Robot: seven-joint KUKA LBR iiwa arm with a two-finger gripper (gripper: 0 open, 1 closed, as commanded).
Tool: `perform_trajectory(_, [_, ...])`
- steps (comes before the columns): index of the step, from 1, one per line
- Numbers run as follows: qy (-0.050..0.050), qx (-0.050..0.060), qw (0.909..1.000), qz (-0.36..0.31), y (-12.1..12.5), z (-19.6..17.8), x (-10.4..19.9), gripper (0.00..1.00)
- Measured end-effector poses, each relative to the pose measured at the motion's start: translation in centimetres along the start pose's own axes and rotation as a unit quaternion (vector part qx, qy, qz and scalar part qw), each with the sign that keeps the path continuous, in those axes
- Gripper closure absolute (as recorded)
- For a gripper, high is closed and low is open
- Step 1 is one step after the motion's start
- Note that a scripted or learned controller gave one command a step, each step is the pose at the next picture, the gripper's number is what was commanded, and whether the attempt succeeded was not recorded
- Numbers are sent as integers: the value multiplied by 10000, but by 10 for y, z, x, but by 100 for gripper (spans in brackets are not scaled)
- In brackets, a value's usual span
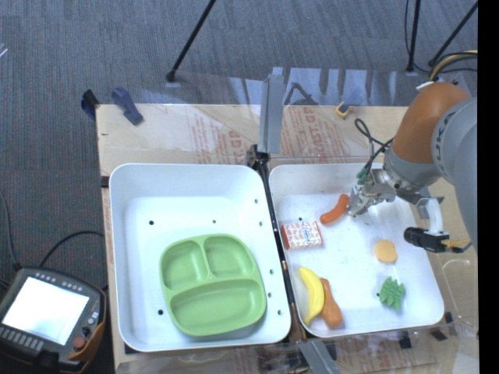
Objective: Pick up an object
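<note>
From my feed I see a teach pendant (48, 312) lit on the grey carpet at lower left, tripod legs (195, 29) standing behind the worktop (187, 135), and a blue clamp (126, 104) near its back-left corner.

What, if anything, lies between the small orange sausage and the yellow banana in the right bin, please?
In the camera view, a small red-and-white packet lies between the sausage and the banana, near the right bin's left wall.
</note>
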State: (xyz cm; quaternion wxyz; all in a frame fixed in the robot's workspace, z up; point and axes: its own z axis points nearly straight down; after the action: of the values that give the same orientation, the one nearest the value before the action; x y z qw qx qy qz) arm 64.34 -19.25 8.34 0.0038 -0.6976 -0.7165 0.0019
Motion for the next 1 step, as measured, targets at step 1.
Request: perform_trajectory(1, [-2, -4, 10000, -7, 0, -1, 0, 0])
